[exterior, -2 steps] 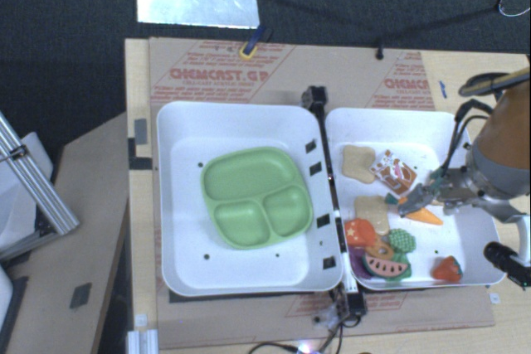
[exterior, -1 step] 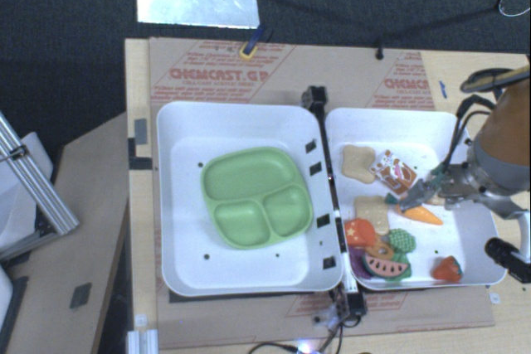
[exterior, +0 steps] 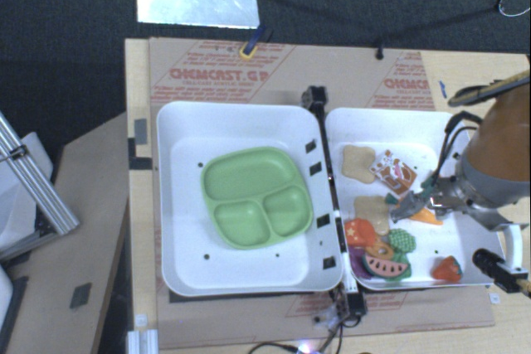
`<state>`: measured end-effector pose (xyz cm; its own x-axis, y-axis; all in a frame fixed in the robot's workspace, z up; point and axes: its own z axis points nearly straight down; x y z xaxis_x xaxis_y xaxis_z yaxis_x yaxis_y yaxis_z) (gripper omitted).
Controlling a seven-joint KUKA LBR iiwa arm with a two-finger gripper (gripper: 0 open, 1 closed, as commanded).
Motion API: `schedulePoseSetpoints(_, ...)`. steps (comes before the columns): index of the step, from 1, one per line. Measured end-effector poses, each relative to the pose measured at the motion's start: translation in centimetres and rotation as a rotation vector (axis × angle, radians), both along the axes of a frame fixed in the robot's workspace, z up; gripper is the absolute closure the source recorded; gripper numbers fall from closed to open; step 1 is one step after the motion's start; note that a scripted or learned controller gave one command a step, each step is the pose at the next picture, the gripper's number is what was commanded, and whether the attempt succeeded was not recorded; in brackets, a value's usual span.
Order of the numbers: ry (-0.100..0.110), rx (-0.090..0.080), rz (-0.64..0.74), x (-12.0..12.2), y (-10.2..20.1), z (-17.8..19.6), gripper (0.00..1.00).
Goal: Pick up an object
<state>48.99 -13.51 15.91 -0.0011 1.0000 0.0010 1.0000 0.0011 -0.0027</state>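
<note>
My gripper point(exterior: 412, 206) hangs low over the middle of the right bin point(exterior: 419, 122), with the arm coming in from the right. Just below and right of it lies an orange wedge point(exterior: 428, 218), partly hidden by the gripper. A red-and-white packet point(exterior: 393, 170) lies just up and left of the gripper. A tan bread slice point(exterior: 358, 163) is further left, and a second tan piece point(exterior: 371, 211) sits left of the gripper. Whether anything is held is unclear.
At the right bin's front lie an orange-red toy point(exterior: 362, 232), a green piece point(exterior: 403, 240), a watermelon slice point(exterior: 385, 266) and a red strawberry point(exterior: 446, 268). The left bin point(exterior: 178, 178) holds a green divided plate point(exterior: 253, 196). A black divider point(exterior: 325, 178) separates the bins.
</note>
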Motion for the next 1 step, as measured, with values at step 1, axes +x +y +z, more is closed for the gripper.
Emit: schedulePoseSetpoints(1, 0.000, 0.000, 0.000, -0.18, 0.14, -4.20, 0.00)
